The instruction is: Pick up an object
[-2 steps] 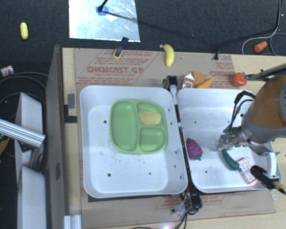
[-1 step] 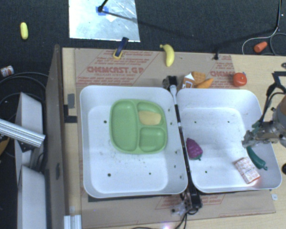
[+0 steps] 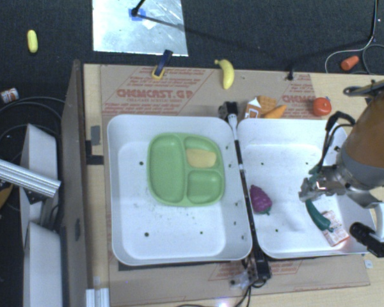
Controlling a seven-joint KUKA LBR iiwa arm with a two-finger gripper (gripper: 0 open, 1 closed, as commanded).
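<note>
The bench (image 3: 179, 85) is a brown board carrying two shallow white bins side by side. The left bin (image 3: 131, 235) holds a green divided plate (image 3: 182, 171), and a pale yellow flat item (image 3: 202, 155) lies in the plate's upper right compartment. The right bin (image 3: 278, 158) is where the arm (image 3: 371, 146) reaches in from the right, its orange band showing above the grey wrist.

The gripper (image 3: 317, 190) hangs low over the right side of the right bin, just above a teal green object (image 3: 320, 217) that lies on the bin floor; whether its fingers are apart or together cannot be told from this angle. Just beside the teal object, toward the bin's lower right corner, sits a small white and red packet (image 3: 335, 230). A purple object (image 3: 261, 199), possibly a toy bunch of grapes, lies near the left wall of the same bin, well apart from the gripper.

Behind the bins on the board rest a yellow banana (image 3: 226, 74), an orange carrot-like piece (image 3: 274, 112) and a red tomato-like ball (image 3: 321, 107).
</note>
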